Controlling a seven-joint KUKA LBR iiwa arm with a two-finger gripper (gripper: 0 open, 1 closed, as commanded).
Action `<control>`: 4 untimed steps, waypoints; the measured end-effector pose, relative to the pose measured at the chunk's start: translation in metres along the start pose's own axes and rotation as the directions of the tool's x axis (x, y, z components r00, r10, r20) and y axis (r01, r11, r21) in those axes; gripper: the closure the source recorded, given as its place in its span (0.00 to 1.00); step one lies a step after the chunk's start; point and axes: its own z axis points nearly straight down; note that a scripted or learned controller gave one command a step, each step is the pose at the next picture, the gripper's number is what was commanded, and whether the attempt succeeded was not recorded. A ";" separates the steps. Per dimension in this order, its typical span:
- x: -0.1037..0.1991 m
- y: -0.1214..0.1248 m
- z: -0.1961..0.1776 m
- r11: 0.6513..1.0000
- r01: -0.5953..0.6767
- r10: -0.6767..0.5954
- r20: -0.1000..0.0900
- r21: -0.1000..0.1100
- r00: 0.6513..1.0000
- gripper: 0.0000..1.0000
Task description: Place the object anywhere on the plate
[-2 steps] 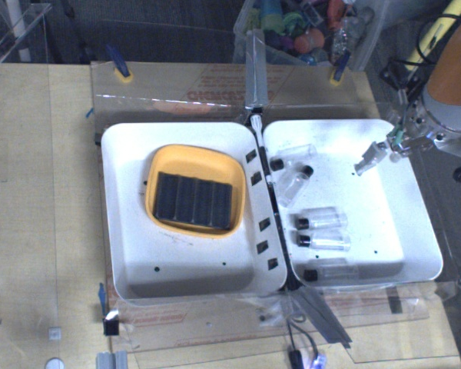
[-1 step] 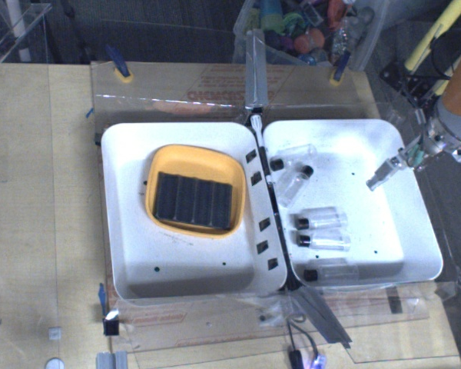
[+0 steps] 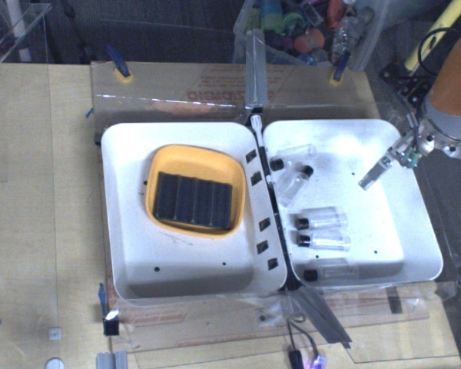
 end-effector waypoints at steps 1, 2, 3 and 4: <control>-0.003 0.004 -0.014 0.983 0.186 -0.186 0.002 -0.001 0.983 0.00; 0.010 0.013 -0.019 0.932 0.363 -0.363 -0.001 0.000 0.932 0.00; 0.008 0.019 -0.014 0.802 0.598 -0.598 0.002 -0.001 0.802 0.00; 0.025 0.029 -0.029 0.813 0.583 -0.583 0.002 -0.002 0.813 0.00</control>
